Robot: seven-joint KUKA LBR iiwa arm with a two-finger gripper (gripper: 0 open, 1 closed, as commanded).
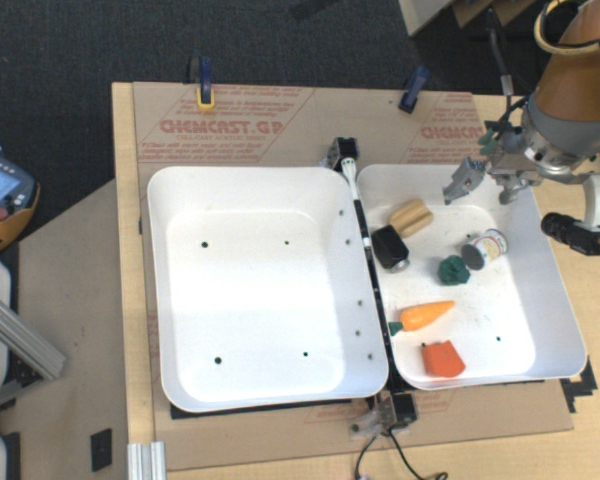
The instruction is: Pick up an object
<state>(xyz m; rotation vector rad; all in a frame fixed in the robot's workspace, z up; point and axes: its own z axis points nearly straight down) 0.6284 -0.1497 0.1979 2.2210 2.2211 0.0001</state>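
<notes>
Several objects lie in the right bin [550,298]: a tan wooden block [410,216], a black object [390,248] against the bin's left wall, a green lump [453,270], a small grey and white cylinder [481,248], an orange carrot [425,315] and a red-orange block [442,359]. My gripper [479,194] hangs over the far part of this bin, to the right of and beyond the tan block. It is open, with nothing between its fingers [461,183].
The left bin [170,268] sits beside the right one, their walls touching along the middle. Two clamps [204,80] hold the cardboard sheet at the far edge. A black part [570,233] of the arm's mounting sticks out at the right.
</notes>
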